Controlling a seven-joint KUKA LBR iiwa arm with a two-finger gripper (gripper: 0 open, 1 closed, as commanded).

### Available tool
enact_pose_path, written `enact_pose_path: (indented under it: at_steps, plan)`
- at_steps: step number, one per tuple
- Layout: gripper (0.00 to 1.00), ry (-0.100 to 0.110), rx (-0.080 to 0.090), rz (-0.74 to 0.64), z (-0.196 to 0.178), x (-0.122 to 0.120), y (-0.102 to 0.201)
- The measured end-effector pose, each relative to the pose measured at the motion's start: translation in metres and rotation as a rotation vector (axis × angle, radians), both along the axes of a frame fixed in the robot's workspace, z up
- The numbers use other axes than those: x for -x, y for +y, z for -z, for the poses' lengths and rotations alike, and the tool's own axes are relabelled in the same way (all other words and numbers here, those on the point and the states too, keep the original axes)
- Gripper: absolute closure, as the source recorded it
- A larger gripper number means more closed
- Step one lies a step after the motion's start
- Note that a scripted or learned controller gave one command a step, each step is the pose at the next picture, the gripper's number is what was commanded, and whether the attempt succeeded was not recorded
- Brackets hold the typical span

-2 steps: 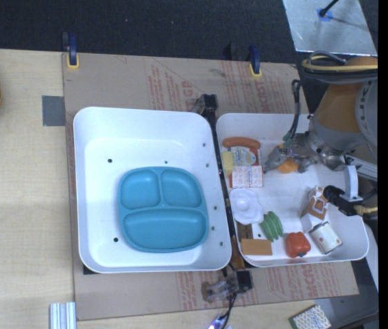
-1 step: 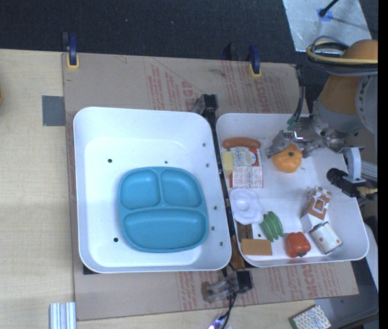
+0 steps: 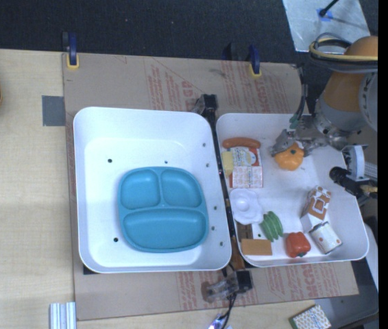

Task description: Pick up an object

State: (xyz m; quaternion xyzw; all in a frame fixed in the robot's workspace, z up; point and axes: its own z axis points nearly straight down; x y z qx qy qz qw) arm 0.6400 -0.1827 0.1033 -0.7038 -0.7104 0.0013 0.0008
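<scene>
Looking down at the right bin (image 3: 358, 249) from my remote seat, the pincer (image 3: 291, 144) sits low at the bin's far side, right over a small orange fruit-shaped toy (image 3: 290, 158). That toy is round, bright orange, with a darker bit on top, and it seems to sit between the metal fingertips, though I honestly cannot tell whether they are clamped on it or just resting around it.

Around it is a fair bit of clutter. A red sausage-looking piece (image 3: 241, 143) and a printed packet (image 3: 246, 168) lie to its left near the bin divider. Further toward the near side are a white lumpy thing (image 3: 244, 205), a green vegetable toy (image 3: 271, 225), a tan block (image 3: 256, 247), a red piece (image 3: 297, 245) and two small cartons (image 3: 317, 202).

Over in the left bin (image 3: 91, 184) lies a blue divided plate (image 3: 163, 208). Both bins sit on the cardboard-covered worktop (image 3: 146, 81).
</scene>
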Motion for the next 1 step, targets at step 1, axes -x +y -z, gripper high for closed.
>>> enact_pose_path:
  at_steps: [1]
  plan:
    - [1.0, -0.008, -0.005, -0.006, -0.095, 0.0301, 0.1138]
